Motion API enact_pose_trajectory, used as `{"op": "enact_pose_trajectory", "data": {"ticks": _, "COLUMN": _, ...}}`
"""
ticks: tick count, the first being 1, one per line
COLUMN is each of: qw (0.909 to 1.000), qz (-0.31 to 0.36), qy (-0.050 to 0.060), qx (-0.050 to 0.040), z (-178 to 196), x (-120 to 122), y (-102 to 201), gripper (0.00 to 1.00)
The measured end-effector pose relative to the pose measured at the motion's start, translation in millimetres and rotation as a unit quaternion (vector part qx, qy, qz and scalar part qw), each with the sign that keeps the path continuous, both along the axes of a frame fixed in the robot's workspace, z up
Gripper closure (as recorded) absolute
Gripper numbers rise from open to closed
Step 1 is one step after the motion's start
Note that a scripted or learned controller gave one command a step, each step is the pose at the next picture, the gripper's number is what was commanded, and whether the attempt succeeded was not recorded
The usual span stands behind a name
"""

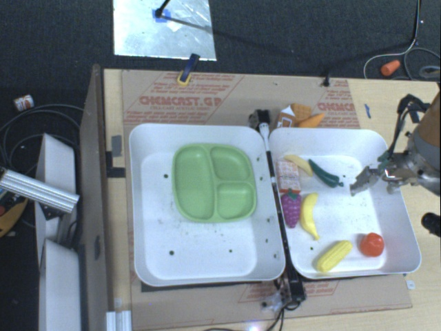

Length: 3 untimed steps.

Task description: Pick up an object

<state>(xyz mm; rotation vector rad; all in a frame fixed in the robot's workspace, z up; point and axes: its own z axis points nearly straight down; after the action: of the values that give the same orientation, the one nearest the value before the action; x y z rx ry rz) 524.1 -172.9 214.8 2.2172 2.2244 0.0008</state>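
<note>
The pickable objects are all gathered in the right bin (396, 185): a yellow corn cob (333, 255) and a red tomato (372, 244) near the front wall, a yellow banana (310, 215) and a purple grape bunch (291, 207) towards the centre divider, and a pink-and-white packaged item (288, 176), a pale yellow piece (298, 163) and a dark green pepper (324, 173) at the back. The gripper (360, 183) is positioned above bare bin floor to the right of the green pepper, and nothing is seen between its fingers; whether they are apart or together cannot be determined at this resolution. A straight descent from this position would be judged likely to close on nothing, since the nearest item lies to the left of the fingertips. Rounded items such as the tomato and the corn cob may be expected to roll or squirt sideways if contacted off-centre. The grape bunch, banana and packaged item are closely grouped, so a neighbour may be disturbed or two items pinched together. Items beside the divider or the front wall leave little finger clearance, and contact with a wall is to be anticipated there. The most open room is found in the right half of the right bin. The left bin (155, 254) is occupied by a green sectioned plate (212, 182), and an orange toy (303, 116) lies outside on the cardboard sheet (227, 98).
</note>
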Motion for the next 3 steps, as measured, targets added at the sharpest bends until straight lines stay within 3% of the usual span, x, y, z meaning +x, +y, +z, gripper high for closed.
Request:
{"op": "enact_pose_trajectory", "data": {"ticks": 1, "qw": 1.0, "qz": 0.003, "qy": 0.001, "qx": 0.0008, "z": -76.2, "x": 40.5, "y": 34.2, "gripper": 0.0}}
{"op": "enact_pose_trajectory", "data": {"ticks": 2, "qw": 1.0, "qz": 0.003, "qy": -0.001, "qx": 0.0009, "z": -94.6, "x": 77.8, "y": 71.8, "gripper": 0.0}}
{"op": "enact_pose_trajectory", "data": {"ticks": 3, "qw": 1.0, "qz": 0.001, "qy": -0.005, "qx": -0.0016, "z": -51.0, "x": 127.1, "y": 36.9, "gripper": 0.0}}
